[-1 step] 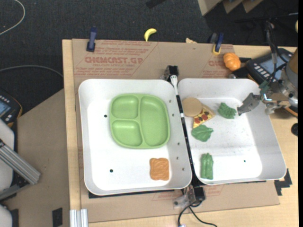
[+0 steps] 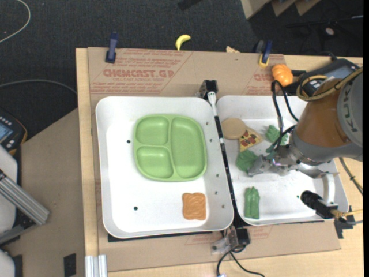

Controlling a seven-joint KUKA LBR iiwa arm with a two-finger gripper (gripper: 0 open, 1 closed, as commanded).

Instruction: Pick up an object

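The right bin holds a tan round disc, a pizza slice toy, a light green piece, a dark green leafy toy and a green pickle-like toy. My gripper is low in this bin, right beside the dark green leafy toy on its right side. I cannot make out whether it touches the toy. The grey arm covers the bin's right half.
In the left bin, a green divided plate lies near an orange waffle toy. At the bench's far edge, two blue clamps flank a yellow banana toy. An orange ball lies behind the right bin.
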